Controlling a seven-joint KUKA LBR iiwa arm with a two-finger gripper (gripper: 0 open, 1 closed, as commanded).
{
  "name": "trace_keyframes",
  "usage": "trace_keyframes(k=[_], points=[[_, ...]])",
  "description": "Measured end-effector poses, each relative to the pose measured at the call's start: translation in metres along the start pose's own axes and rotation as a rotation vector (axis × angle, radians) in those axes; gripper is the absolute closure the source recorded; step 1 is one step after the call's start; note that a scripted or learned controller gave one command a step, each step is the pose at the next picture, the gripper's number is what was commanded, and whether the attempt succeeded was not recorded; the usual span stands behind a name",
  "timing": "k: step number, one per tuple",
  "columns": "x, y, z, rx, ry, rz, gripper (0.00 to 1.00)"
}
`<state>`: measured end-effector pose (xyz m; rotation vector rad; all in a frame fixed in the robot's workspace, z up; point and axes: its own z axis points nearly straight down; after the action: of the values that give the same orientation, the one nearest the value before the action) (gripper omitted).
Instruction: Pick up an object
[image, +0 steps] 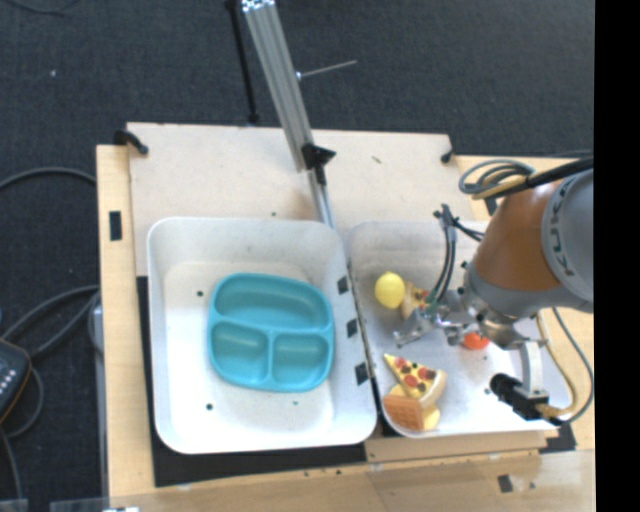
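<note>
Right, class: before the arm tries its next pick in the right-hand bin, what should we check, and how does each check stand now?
1. Gripper over the right bin: ok.
2. Yellow ball in reach, just beside the gripper: ok.
3. Pizza slice toy lying apart from the ball: ok.
4. Small red object free to grasp: cannot tell, partly under the arm.
5. Anything held already: cannot tell.
6. Blue divided tray away in the left bin: ok.

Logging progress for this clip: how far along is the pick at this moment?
Done: the grey and orange arm has reached down into the right white bin, its gripper low beside the yellow round toy. In hand: nothing visibly lifted. Left: grasp and raise something; the toy pizza slice, a small red object and the blue divided tray lie untouched.
</note>
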<state>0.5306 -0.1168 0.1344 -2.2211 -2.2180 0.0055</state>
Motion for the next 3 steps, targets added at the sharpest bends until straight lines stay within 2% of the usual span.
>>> trace_keyframes(k=[1,3], points=[[-0.001,0.003,-0.014,-0.009,0.0,0.004,1.0],[0.012,0.005,-0.135,-0.014,-0.001,-0.005,1.0]])
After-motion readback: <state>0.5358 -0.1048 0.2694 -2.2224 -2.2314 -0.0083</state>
